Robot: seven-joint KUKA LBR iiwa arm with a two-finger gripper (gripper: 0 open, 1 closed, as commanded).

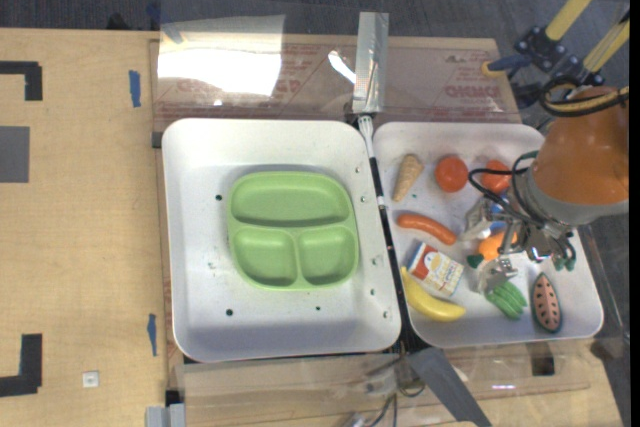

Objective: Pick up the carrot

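Likely light, rigid and slick, the small orange plastic carrot with green top (490, 248) lies in the right white bin (590, 315) beneath the gripper (505, 250), best pinched mid-body; grip state indeterminable.

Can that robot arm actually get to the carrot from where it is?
Probably yes. The gripper hangs right over the carrot in the right bin, nothing lying on top, though the green vegetable and milk carton sit close by.
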